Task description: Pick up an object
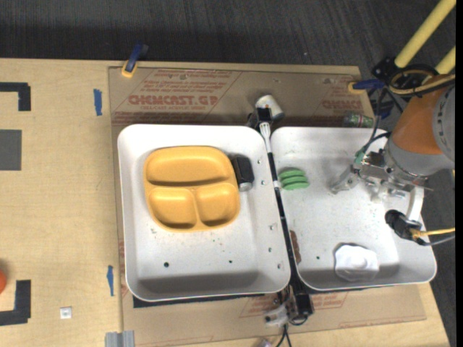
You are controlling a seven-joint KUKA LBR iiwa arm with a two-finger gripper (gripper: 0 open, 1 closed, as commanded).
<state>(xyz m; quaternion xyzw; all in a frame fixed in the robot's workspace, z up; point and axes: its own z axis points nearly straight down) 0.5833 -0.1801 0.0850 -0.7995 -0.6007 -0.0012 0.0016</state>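
I see the gripper (359, 173) low over the right bin (318, 215), toward its 2 o'clock corner; can't tell its state. Green ridged piece (293, 178) lies at the gripper's 9 o'clock, near the divider, long axis running 9-to-3. White lump (354, 260) sits at the gripper's 6 o'clock. Yellow tray (192, 186) and black block (241, 170) in left bin (137, 215).
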